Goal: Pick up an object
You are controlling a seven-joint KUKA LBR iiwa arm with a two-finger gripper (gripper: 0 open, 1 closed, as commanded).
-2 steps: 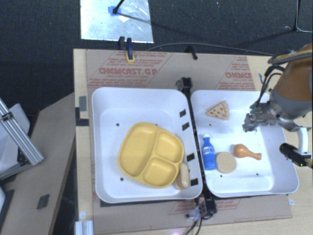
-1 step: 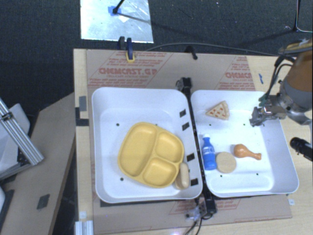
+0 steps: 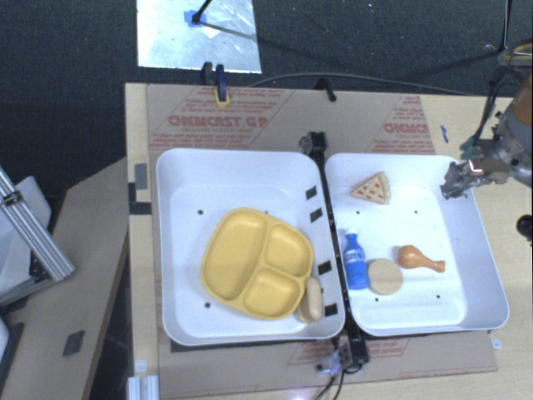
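**Gripper at the right bin's far right rim**

Looking from the near edge, we see a small beige oval piece (image 3: 311,299) lying against the near right corner of a yellow sectioned plastic tray (image 3: 256,262) in the left white bin (image 3: 179,223). Bare floor lies to the tray's left and along the far wall.

In the right white bin (image 3: 466,298), a round tan disc (image 3: 385,277) touches a small blue plastic bottle (image 3: 355,262) standing just beside the central divider. An orange-brown toy drumstick (image 3: 419,260) lies just to the right of the disc. The near strip and the right half of this bin's floor are open.

Farther back, a toy pizza slice (image 3: 371,188) sits by itself, well apart from the others.

At the far right rim we find the dark two-finger gripper (image 3: 456,182), with nothing between its fingers; we cannot tell how wide they are parted.
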